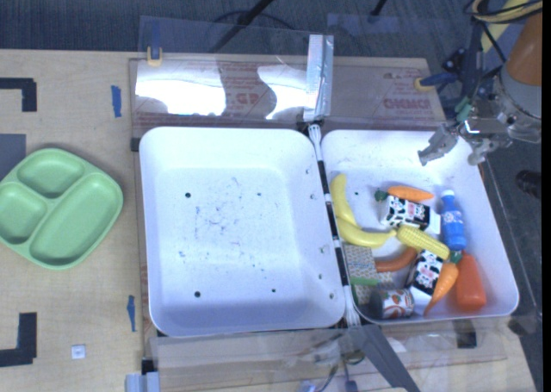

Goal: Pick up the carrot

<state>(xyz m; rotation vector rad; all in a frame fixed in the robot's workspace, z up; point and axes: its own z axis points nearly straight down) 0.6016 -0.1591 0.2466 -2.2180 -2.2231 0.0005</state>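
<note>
Orange against white plastic, a small tapered carrot (442, 283) lies near the front right corner of the shallow white right bin (370, 145), its tip pointing toward the front edge. It touches a black-and-white cow-patterned carton (425, 273) on its left and a fat orange bottle-shaped toy (469, 285) on its right. Further back in this bin sit a curved yellow banana (349, 218), a yellow corn cob (422, 239), a blue bottle with a white cap (451, 222) and a second orange carrot (408, 194). The grey two-finger gripper (454, 147) hangs over the bin's back right corner, well apart from the front carrot, fingers spread with nothing between them. A green divided plate (57, 208) rests by the bench's left edge.
</note>
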